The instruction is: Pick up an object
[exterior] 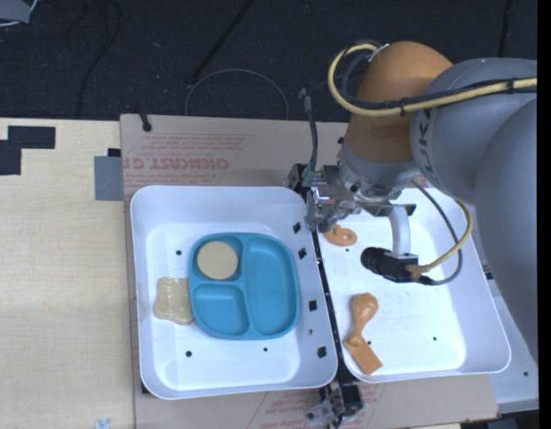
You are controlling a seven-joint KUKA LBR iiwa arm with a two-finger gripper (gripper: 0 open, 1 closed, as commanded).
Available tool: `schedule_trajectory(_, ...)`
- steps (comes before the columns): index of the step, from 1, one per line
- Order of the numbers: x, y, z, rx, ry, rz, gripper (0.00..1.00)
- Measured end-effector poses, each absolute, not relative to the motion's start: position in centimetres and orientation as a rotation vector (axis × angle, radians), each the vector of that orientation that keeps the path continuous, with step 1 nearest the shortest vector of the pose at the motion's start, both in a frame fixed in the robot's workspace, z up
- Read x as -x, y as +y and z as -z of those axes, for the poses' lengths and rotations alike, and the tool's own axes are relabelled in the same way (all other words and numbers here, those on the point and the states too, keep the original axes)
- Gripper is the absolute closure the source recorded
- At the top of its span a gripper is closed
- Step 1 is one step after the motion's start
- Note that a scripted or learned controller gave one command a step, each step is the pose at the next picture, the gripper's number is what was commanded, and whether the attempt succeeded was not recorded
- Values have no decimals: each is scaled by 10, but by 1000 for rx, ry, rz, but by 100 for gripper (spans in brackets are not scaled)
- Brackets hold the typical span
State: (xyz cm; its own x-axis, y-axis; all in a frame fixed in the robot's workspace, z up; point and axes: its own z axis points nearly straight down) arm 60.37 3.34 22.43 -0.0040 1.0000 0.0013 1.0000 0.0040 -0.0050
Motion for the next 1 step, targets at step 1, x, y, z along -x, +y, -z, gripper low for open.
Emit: schedule_trajectory(1, -618, 83, -234, 2216, -2224, 0, 100)
